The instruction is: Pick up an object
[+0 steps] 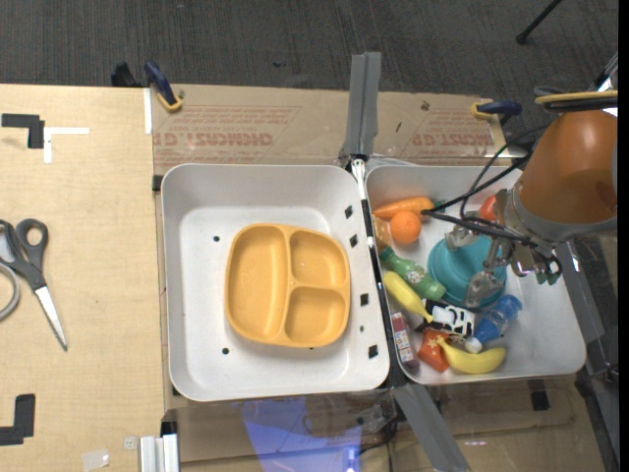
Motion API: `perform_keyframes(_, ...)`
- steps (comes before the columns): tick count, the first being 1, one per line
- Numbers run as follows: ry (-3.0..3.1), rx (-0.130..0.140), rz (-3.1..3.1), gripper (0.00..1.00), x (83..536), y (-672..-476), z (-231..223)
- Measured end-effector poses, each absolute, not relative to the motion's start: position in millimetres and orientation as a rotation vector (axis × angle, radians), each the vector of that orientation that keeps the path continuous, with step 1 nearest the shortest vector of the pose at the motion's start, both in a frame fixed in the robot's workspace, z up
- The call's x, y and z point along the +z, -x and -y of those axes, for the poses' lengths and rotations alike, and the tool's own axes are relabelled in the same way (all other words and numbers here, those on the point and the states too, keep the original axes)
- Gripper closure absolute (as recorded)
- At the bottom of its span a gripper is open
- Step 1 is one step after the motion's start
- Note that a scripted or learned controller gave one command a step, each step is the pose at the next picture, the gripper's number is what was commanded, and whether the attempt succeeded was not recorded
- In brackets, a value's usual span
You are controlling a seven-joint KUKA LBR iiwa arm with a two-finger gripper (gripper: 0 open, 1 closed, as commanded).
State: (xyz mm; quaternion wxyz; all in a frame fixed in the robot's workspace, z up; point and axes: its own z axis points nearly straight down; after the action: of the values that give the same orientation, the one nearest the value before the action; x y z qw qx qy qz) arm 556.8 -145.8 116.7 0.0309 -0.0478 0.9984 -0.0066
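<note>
The right bin (pixel 550 347) holds a heap of toys. Among them are an orange carrot (pixel 401 206), an orange ball (pixel 405 228), a green piece (pixel 413 273), a yellow banana (pixel 405 295), a black-and-white toy (pixel 453 318), a red piece (pixel 432 348), a second banana (pixel 478 361) and a blue piece (pixel 502 314). A teal round object (pixel 454 264) sits in the middle of the heap. My gripper (pixel 485 283) hangs low over the teal object's right side, below the orange wrist band. Whether it touches the object I cannot tell.
The left bin (pixel 187 293) carries a yellow divided plate (pixel 288 285). Scissors (pixel 34 273) lie on the wooden bench at far left. A grey divider (pixel 363 106) stands between the bins at the back. Cables run across the right bin's back edge.
</note>
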Motion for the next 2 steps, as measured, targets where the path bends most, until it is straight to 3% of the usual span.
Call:
perform_keyframes(1,0.172,-0.023,-3.078,0.0,116.9,-582.9,97.5)
perform_keyframes(2,0.13,-0.017,-3.093,0.0,117.6,-632.2,173.6)
